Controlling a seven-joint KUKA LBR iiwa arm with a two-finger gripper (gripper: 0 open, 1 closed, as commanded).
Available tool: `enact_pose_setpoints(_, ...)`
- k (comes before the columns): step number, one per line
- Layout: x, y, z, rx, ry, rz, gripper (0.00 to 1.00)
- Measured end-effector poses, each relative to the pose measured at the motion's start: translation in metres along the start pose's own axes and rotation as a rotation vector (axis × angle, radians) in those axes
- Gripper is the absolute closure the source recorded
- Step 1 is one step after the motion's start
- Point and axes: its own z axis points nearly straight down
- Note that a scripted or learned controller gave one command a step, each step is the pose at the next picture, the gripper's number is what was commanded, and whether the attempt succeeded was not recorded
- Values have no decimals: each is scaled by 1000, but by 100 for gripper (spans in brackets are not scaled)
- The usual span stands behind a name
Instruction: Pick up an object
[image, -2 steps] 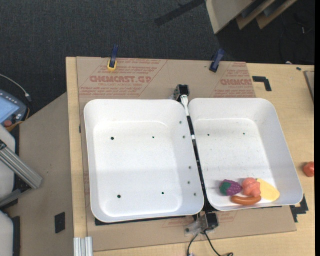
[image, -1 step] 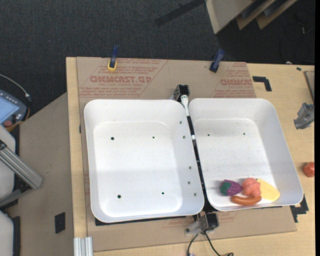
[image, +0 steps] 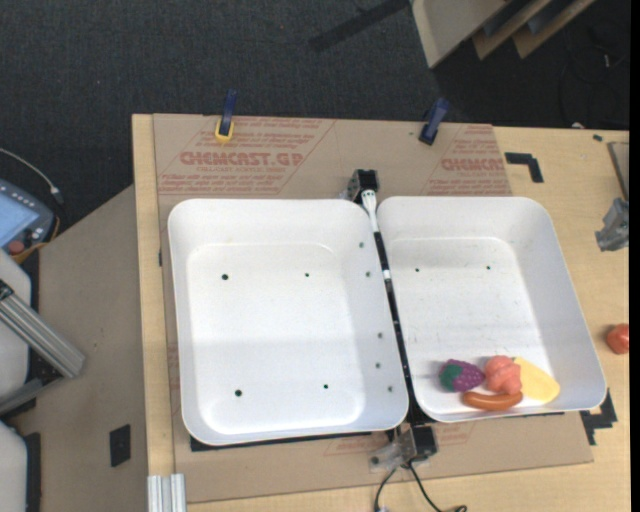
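Gripper: I am seeing a grey part at the right edge; its state I cannot tell.
Toys: purple grapes, red piece, sausage, yellow piece are lying in the right bin's near corner.

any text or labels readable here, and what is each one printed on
"CHEMCAST GP" in red print on the brown board behind the left bin.
A second red print of the same kind on the board behind the right bin, too blurred to read for sure.
Smaller red lines under both prints are too small to read.
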Motion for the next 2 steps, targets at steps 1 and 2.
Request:
enact_pose_setpoints(1, 18, 19, 52, 7, 4, 0, 100)
enact_pose_setpoints(2, 17, 19, 39, 0, 1, 0, 100)
